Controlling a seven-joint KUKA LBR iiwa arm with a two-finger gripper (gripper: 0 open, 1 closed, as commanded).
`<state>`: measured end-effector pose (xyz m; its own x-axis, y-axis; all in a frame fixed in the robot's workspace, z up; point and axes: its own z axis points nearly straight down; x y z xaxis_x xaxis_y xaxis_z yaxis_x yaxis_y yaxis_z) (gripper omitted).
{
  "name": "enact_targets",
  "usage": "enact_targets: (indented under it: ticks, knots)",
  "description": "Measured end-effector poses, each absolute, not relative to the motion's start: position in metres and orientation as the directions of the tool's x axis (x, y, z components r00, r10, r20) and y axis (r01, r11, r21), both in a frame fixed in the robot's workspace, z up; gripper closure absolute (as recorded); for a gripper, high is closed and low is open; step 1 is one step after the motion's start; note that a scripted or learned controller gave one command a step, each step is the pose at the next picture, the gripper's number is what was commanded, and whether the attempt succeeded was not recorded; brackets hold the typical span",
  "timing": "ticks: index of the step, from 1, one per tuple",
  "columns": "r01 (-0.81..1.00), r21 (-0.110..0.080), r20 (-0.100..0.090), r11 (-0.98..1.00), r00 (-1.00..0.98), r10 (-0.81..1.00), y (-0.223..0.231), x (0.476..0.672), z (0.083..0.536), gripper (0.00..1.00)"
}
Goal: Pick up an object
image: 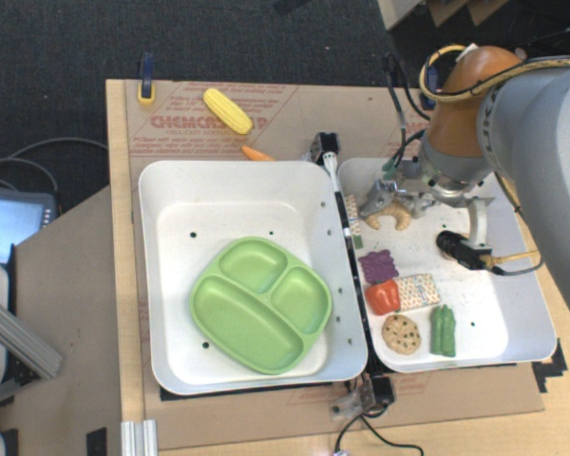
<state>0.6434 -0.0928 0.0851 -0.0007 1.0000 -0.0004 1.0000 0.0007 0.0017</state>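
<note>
One red word, "CHEMCAD" (partly legible), marks the cardboard; end effector grip state unclear.

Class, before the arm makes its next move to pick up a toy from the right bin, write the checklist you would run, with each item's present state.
1. Gripper over the right bin: ok.
2. Target under it, the tan toy: ok.
3. Fingers open for a grasp: cannot tell.
4. Something already held: cannot tell.
5. Other toys apart from target, purple grapes, red pepper, cookie: ok.
6. Green plate lies in the left bin, out of the way: ok.
</note>
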Motion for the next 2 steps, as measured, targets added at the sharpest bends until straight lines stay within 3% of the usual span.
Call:
enact_targets:
  ticks: [2]
  knots:
    - [1.000,0.002,0.000,0.001,-0.001,1.000,-0.0928,0.6434,0.0851,0.00]
